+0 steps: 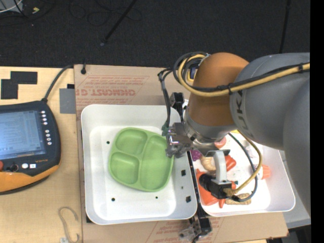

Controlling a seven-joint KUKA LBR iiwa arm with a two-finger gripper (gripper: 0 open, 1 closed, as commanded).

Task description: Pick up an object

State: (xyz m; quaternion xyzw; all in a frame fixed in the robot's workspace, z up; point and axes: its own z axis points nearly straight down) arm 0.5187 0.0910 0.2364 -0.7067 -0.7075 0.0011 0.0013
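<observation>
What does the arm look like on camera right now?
The bulky, rounded grey arm ends in a glossy orange band above the wrist. Yellow and black cables loop over that band and trail along the grey casing, which bears partly visible lettering. The gripper is a small dark metal assembly.

Green divided plate (139,158) in left bin (96,191)

Grey arm (276,103) reaching from the right, orange wrist band (217,92) (cables (183,71) looped over it), gripper (173,145) pointing down
</observation>
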